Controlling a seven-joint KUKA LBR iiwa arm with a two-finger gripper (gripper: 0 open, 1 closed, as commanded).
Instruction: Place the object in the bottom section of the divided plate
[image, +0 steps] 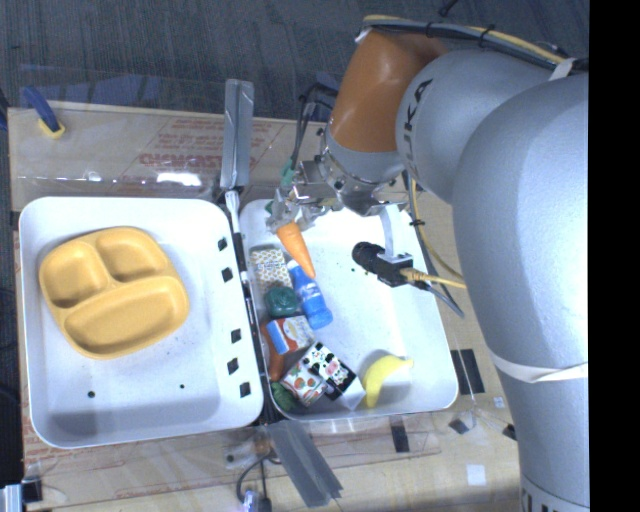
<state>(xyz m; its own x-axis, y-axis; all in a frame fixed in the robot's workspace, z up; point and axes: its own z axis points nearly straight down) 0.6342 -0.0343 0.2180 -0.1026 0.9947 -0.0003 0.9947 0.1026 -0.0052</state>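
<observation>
The carrot (295, 248) hangs pinched at its top between the gripper (290, 222) fingers, the yellow divided plate (112, 288) well off to its left.

The orange carrot (295, 248) lies tilted just under the gripper (290, 205), its thick end touching the tool. The yellow divided plate (112, 290) sits flat in the other bin, well apart to the gripper's side, its large section nearest the camera.

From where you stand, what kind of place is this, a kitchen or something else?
Likely a robot test bench, not a kitchen: a big grey arm reaches over two white bins, one holding a yellow divided plate, the other toy food like a carrot.
</observation>
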